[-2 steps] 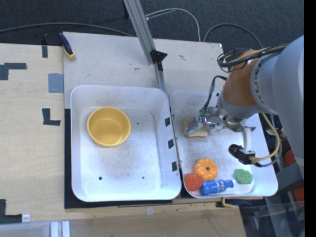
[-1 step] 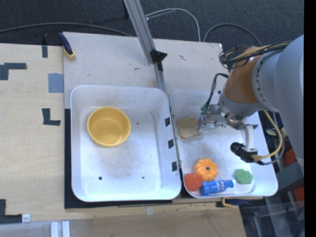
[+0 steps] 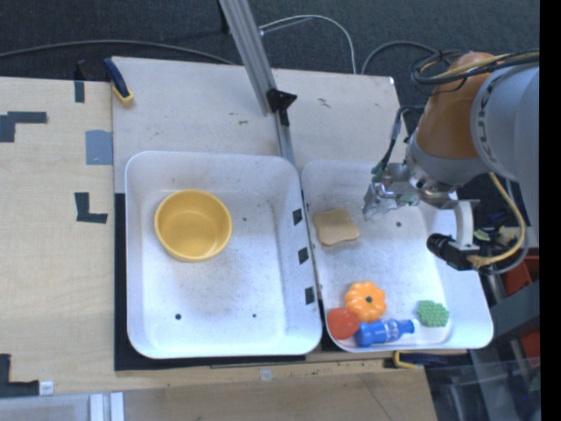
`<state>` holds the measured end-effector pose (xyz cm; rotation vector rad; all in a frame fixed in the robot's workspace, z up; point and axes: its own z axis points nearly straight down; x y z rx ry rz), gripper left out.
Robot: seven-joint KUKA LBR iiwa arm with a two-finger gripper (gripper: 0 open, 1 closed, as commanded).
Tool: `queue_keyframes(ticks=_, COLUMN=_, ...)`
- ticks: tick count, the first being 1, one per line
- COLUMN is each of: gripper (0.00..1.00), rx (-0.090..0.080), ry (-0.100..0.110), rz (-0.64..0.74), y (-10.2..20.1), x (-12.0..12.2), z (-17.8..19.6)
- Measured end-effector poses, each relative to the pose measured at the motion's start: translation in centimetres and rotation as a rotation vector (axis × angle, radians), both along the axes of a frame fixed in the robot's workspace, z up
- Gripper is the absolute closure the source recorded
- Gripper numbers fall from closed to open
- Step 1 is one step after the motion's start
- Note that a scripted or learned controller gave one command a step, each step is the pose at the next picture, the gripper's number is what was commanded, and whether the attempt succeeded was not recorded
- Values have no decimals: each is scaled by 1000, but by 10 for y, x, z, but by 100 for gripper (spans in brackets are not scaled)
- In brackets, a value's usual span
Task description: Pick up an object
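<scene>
Over the right bin (image 3: pixel 473 327) we saw the gripper (image 3: pixel 379 202) hanging beside a bread slice (image 3: pixel 336 227); its jaws perhaps held nothing, their gap unreadable. A pumpkin (image 3: pixel 365 299) lay well apart.

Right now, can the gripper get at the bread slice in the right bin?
Probably yes. The gripper is over the right bin, just right of the bread slice. Nothing lies between them; the other toys cluster at the bin's near edge.
</scene>
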<state>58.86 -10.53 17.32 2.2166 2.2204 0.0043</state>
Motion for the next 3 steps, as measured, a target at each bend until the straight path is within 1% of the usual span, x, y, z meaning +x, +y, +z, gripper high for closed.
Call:
queue_keyframes(ticks=1, gripper=100, rx=0, ry=2, rz=0, y=1, x=-6, z=45)
queue_keyframes(ticks=2, gripper=100, rx=0, ry=1, rz=0, y=1, x=-5, z=93)
queue_keyframes(ticks=3, gripper=100, rx=2, ry=7, rz=4, y=55, x=0, z=75)
